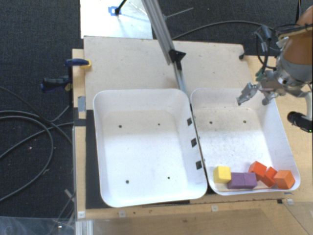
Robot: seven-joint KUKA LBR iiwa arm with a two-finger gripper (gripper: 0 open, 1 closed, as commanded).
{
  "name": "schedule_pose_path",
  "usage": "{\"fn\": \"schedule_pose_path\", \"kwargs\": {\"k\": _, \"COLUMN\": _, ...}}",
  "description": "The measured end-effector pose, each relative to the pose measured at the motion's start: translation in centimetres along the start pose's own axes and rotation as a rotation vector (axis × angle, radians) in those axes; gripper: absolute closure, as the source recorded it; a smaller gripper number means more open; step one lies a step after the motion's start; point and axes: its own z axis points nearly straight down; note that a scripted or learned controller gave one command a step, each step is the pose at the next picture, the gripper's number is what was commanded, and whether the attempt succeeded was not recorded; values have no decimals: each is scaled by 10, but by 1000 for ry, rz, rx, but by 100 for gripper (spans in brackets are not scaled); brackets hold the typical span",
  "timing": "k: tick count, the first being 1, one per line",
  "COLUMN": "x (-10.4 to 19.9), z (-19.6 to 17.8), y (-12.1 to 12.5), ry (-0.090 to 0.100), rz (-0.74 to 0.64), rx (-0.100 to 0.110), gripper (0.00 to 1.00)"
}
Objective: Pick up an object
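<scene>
Jaws spread apart, gripping nothing, over far right bin [274,126]; yellow block [222,174], purple block [242,180], orange blocks [271,175] clustered along that bin's near edge, well apart.

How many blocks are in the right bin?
4, along its near edge: a yellow block, a purple block, and two orange blocks at the corner. More may hide behind.

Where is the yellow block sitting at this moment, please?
The yellow block lies in the right bin, near its front edge at the left end of the row of blocks, touching the purple block beside it.
</scene>
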Motion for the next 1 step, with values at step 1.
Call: {"fn": "schedule_pose_path", "kwargs": {"k": 1, "x": -18, "z": 100, "y": 45, "ry": -1, "rz": 0, "rx": 2, "gripper": 0}}
